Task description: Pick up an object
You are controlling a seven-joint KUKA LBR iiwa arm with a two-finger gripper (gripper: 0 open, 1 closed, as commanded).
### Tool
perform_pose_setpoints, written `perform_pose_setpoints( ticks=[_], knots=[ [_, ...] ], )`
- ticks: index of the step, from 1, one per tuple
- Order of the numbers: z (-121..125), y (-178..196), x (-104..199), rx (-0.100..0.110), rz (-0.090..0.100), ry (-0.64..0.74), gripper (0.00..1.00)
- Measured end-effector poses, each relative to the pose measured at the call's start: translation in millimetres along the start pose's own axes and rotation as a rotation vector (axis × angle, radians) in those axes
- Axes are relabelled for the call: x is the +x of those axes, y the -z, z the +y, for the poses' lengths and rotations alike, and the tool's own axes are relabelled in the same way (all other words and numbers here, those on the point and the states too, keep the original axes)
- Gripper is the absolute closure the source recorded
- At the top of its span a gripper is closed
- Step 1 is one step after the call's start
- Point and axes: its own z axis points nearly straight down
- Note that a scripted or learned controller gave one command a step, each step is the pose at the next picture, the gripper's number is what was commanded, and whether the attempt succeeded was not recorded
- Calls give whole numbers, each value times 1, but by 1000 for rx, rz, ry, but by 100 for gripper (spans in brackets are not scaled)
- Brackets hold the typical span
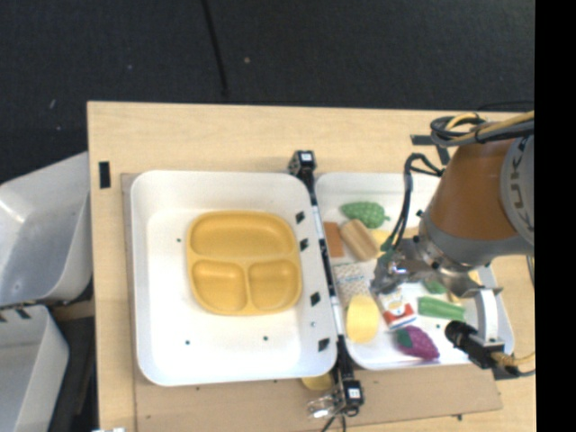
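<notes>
My gripper [389, 274] hangs low over the middle of the right bin [389, 187], at the end of the grey arm with its orange band [472, 196]. Just below it lies a small red and white packet [399, 314]. A yellow lemon-shaped piece [362, 319] sits to the packet's left, and a purple grape bunch [418, 342] lies at the bin's front. A green stick-shaped piece [441, 309] rests to the right of the packet. Left of the gripper is a speckled flat card [350, 283]. A tan cylinder [358, 238], an orange-brown block [333, 238] and a green leafy piece [364, 211] lie farther back.
The left bin [162, 349] holds a yellow divided plate [243, 261]. A black-clipped divider [317, 250] runs between the two bins. The arm's body covers the right side of the right bin. Bare wooden bench [225, 138] surrounds the bins.
</notes>
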Motion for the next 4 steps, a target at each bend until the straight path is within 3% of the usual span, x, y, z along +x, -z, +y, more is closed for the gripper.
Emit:
perform_pose_setpoints(
  ticks=[1,2,3,4],
  knots=[
    [3,21,98,-13,2,14,100],
    [1,59,266,-15,6,22,100],
    [2,67,254,-9,-1,12,100],
    [46,204,271,-28,5,6,100]
  ],
)
